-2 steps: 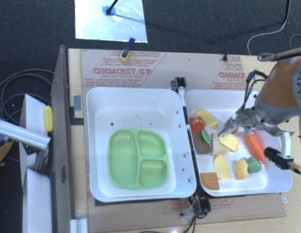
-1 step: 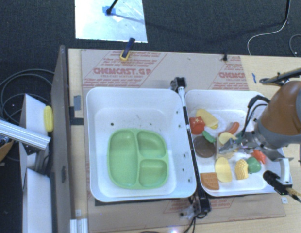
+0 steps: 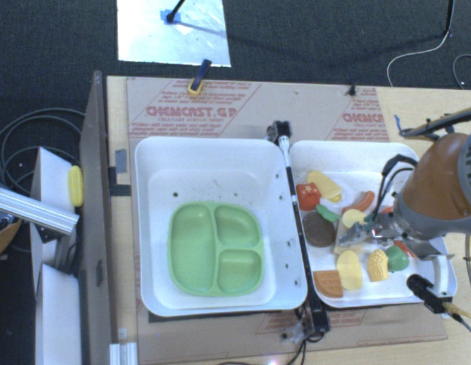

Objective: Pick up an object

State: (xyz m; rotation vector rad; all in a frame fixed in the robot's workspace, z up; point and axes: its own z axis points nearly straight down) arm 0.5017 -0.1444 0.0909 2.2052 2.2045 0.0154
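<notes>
The right bin [image 3: 349, 157] holds several toy foods: a red pepper [image 3: 308, 196], a yellow piece [image 3: 325, 184], a red sausage [image 3: 363, 201], a dark green piece [image 3: 327, 213], a brown round piece [image 3: 320, 233], a pale yellow pear-like piece [image 3: 349, 269], a corn cob [image 3: 377, 265], a green piece [image 3: 398, 259] and a slice of toast [image 3: 329, 283]. My gripper [image 3: 362, 233] is low in this bin's middle, just below a small yellow piece [image 3: 352, 218] and above the corn cob. Nothing can be seen held in it.
The left bin [image 3: 213, 158] holds a green divided plate [image 3: 216, 248]. A raised rim [image 3: 295, 219] separates the two bins. The arm's orange band [image 3: 440, 181] overhangs the right bin's right side. A yellow-tipped tool [image 3: 198, 78] lies on the board behind the bins.
</notes>
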